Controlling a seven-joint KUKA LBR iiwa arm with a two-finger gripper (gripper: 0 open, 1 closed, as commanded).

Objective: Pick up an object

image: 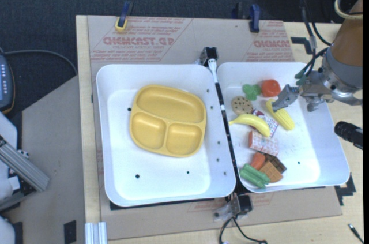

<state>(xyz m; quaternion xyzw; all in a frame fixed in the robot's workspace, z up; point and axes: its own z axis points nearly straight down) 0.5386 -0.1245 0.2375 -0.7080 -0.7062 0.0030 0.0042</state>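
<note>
I hang my grey two-finger claw (286,100), grip unreadable, just above the yellow plastic corn cob (281,116) to pick it.

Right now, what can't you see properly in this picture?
- Gripper, camera view: too small and blurry to tell what its fingers are doing.
- Corn cob: its upper end is hidden under the gripper.
- Items heaped in the right bin's near corner: overlapping and too small to name.
- Arm: cut off by the right edge.

A yellow divided plate (168,120) is seen in the left bin (115,179); toy foods are scattered in the right bin (323,162), the claw (286,100) poised above a corn cob (282,117).
</note>
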